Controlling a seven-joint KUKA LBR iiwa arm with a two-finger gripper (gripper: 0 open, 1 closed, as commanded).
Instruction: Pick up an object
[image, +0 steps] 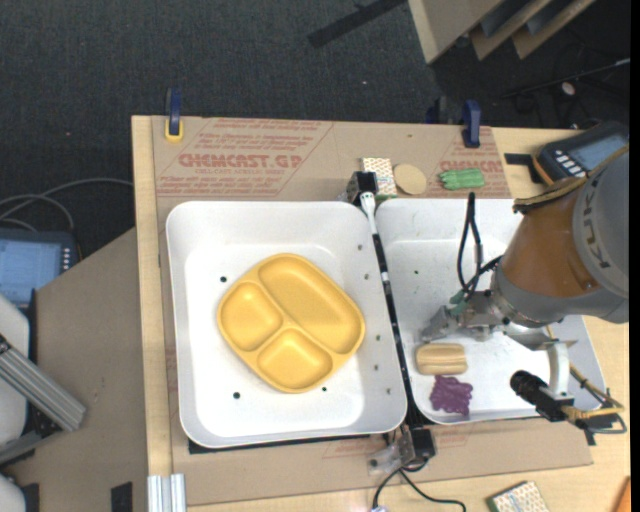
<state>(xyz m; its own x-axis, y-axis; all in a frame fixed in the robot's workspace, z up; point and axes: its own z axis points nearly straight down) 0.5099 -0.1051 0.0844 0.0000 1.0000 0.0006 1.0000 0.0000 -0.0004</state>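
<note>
Purple toy (451, 396) (beside tan block (441, 358))

One camera looks down on the bench (250, 160) from above, at a slant rather than straight overhead — the far edge of the bench lies toward the top of the frame, with dark floor beyond it, and the near edge toward the bottom. It stands far enough back to take in both white bins whole: the left bin (190, 300) sits near the middle of the picture, the right bin (410, 250) toward the right side. The arm (565, 250) enters from the right edge — large in the frame, nearer the lens than the bins.
</note>
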